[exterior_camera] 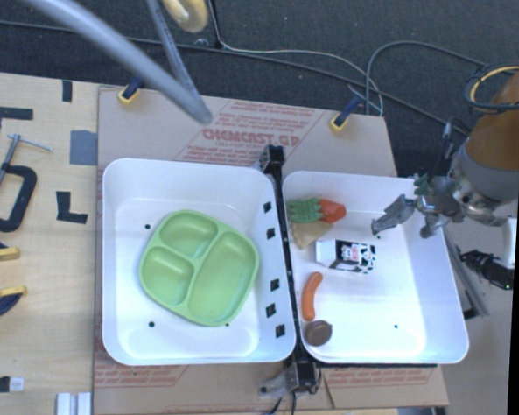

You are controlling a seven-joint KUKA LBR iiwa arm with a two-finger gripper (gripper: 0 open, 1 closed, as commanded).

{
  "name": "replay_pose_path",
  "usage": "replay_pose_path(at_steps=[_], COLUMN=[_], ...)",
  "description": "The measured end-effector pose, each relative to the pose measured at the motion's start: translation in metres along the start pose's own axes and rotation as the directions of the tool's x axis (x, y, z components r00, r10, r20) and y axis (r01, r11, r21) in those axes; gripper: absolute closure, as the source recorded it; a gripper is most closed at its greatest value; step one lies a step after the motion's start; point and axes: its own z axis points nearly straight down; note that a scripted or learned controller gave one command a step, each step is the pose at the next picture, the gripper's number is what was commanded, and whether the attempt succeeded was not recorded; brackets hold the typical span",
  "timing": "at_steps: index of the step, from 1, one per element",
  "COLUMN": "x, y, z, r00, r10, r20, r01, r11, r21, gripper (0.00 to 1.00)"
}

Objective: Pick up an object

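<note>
Green plastic is the first thing I pick out at the left: a divided plate [200, 267] lying flat in the left bin [117, 237], a little left of its middle. I see black clamps [6, 197] on the bare worktop [37, 259] further left. Across the centre divider, the right bin [427, 335] holds the loose objects, all gathered along its left side: a toy carrot [315, 210] with green top at the far end, a pale wedge [303, 235] touching it just nearer, a small black-and-white carton [350, 255] lying on its side to the right of that, then an orange sausage [311, 296] and a brown round piece [318, 332] close by its near end. The gripper [410, 213] hangs over the bin's far right part, above and right of the carton; I read its jaws as spread apart with nothing between them.
</note>
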Motion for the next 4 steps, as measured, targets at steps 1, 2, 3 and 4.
replay_pose_path(at_steps=[1, 2, 3, 4], x=[0.0, 0.004, 0.007, 0.007], y=[0.003, 0.003, -0.002, 0.004], z=[-0.007, 0.057, 0.115, 0.119], r00=[1.0, 1.0, 1.0, 1.0], r10=[-0.004, -0.004, -0.001, -0.006], r20=[0.003, 0.002, 0.003, 0.003], r01=[0.004, 0.004, 0.002, 0.006], r11=[1.0, 1.0, 1.0, 1.0], r21=[-0.013, -0.007, -0.015, -0.028], gripper=[0.0, 0.0, 0.0, 0.0])
